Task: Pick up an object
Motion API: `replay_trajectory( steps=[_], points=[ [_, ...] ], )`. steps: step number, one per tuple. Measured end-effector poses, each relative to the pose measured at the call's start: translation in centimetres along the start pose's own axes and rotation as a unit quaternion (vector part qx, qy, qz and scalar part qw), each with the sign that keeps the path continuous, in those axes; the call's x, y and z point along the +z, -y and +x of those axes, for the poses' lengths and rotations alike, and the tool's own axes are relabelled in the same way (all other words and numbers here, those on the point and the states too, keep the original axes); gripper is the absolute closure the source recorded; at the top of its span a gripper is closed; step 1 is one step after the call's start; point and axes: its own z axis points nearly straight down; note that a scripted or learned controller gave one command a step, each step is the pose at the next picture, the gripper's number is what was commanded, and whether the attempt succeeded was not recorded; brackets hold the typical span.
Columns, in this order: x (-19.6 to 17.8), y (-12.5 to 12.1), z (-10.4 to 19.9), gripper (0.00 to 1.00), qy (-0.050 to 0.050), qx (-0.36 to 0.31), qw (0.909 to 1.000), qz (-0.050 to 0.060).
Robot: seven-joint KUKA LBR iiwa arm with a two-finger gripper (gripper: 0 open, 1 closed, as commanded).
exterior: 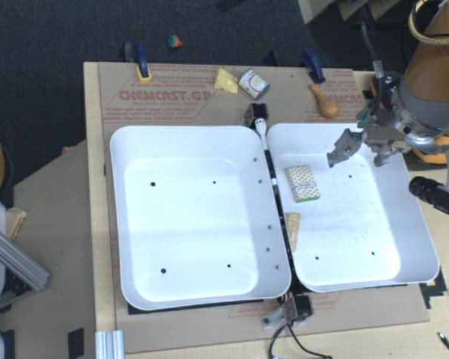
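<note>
A small rectangular pad with a speckled green and white pattern [302,182] lies flat in the right bin [374,230], near its left wall. A tan wedge-shaped piece [292,223] rests against that same wall, just below the pad. My gripper [361,151] hangs over the upper part of the right bin, to the right of the pad and a little above it. Its fingers are open with nothing between them; the left finger [343,148] points toward the pad. The left bin [194,215] holds no objects.
On the bench behind the bins lie a yellow piece [226,81], a small white box [253,84] and a brown wooden-looking object [325,102]. Two blue clamps [142,60] [311,64] grip the bench's back edge. A black and white marker [259,118] sits at the bins' shared top corner.
</note>
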Motion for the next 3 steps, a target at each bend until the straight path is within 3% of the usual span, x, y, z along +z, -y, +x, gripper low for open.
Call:
replay_trajectory(
  steps=[1,2,3],
  points=[
    [-1.1,-0.1,0.0,1.0,0.0,0.0,1.0,-0.002],
    [-17.2,-3.8,2.0,1.0,0.002,-0.002,0.9999,-0.013],
    [-7.1,-0.4,8.5,1.0,-0.001,-0.003,1.0,0.005]
  ],
)
